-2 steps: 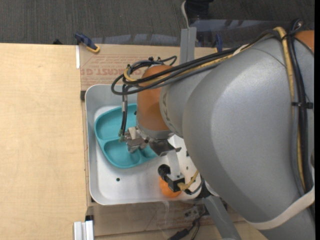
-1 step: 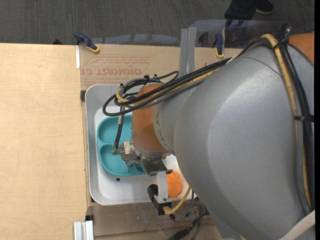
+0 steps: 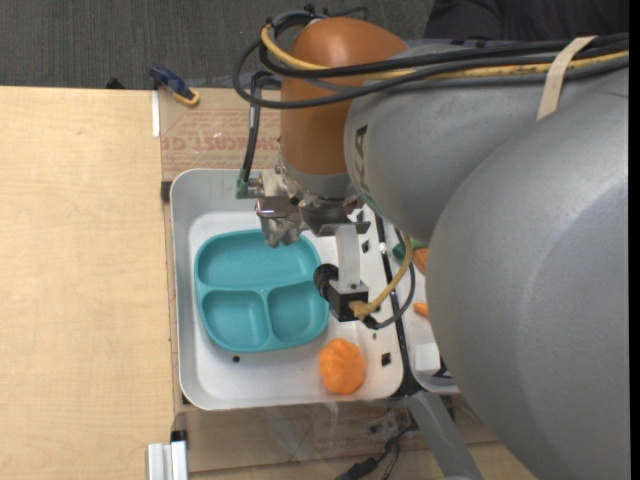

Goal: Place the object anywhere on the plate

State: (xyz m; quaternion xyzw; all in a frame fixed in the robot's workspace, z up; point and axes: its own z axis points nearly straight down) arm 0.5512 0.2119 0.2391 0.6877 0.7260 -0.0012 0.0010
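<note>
So the gripper (image 3: pixel 280 230) is hanging right at the top edge of the teal plate (image 3: pixel 262 293), over its biggest compartment. Honestly can't tell from this angle whether it's open or closed, or whether it's got anything, since the wrist hardware blocks the view. Nothing obvious poking out from under it though.

The plate is one of those divided ones, one wide section up top and two smaller ones below. It sits in the white bin (image 3: pixel 205 368), left of center. All three sections look bare from what I can see.

The orange object (image 3: pixel 342 366), a lumpy round thing, maybe a toy fruit, is lying on the bin floor just off the plate's lower right corner, near it but not on it.

The grey arm (image 3: pixel 520 258) with its orange band (image 3: pixel 330 88) covers most of the right side. There's a little black dot (image 3: pixel 236 358) on the bin floor just below the plate. Tan board (image 3: pixel 80 268) to the left of the bin.
</note>
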